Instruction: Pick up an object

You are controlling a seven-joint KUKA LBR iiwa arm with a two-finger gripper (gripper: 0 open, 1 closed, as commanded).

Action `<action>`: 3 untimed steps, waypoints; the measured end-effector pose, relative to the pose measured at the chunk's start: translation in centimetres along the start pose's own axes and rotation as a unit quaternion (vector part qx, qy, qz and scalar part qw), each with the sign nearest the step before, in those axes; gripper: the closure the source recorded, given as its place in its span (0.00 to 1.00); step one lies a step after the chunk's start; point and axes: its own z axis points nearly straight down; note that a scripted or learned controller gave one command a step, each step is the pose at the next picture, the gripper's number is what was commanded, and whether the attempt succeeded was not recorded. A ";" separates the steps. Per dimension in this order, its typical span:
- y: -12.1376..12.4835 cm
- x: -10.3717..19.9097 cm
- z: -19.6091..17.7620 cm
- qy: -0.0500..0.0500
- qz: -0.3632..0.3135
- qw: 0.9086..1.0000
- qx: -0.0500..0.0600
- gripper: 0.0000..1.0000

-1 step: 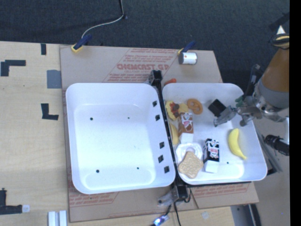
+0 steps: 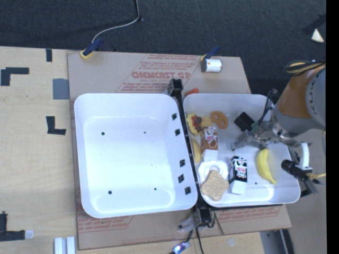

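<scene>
Reaching into right bin (image 2: 275,194), gripper (image 2: 249,137) state unclear to me; you should center over banana (image 2: 265,166), clear of carton (image 2: 239,172).

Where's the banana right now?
The banana lies in the right bin, near its right wall, beside the small milk carton and just below the gripper.
</scene>
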 end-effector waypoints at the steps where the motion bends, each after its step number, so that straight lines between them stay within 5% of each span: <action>1: -5.2 2.7 -0.3 0.000 0.000 1.000 -0.004 0.00; 2: -8.1 3.9 -30.5 -0.002 -0.001 1.000 -0.012 0.00; 3: -7.4 1.2 -12.8 0.002 0.001 1.000 0.004 0.00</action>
